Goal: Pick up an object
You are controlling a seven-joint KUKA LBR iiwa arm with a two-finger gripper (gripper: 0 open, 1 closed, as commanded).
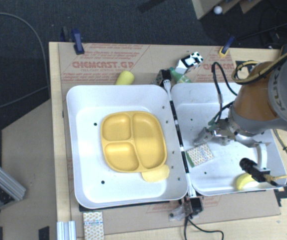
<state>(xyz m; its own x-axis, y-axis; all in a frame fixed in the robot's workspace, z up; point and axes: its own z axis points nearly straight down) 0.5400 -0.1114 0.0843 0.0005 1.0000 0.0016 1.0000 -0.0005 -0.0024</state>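
My gripper (207, 134) hangs over the left part of the right bin (203, 96), at the end of the grey and orange arm. Just below it a small flat packet with a green-and-white pattern (200, 155) lies on the bin floor, apart from the gripper. A yellow lemon-like object (243, 182) rests in the right bin's front right corner. In the left bin (83, 134) sits a yellow divided plate (133, 141), with a pale yellow piece (156, 174) sticking out from under its front edge.
On the bench behind the bins lie a yellow object (125, 77) and a black-and-white item (190, 60). Blue clamps (76, 41) grip the bench's back edge. Another patterned packet (93, 224) lies in front of the left bin.
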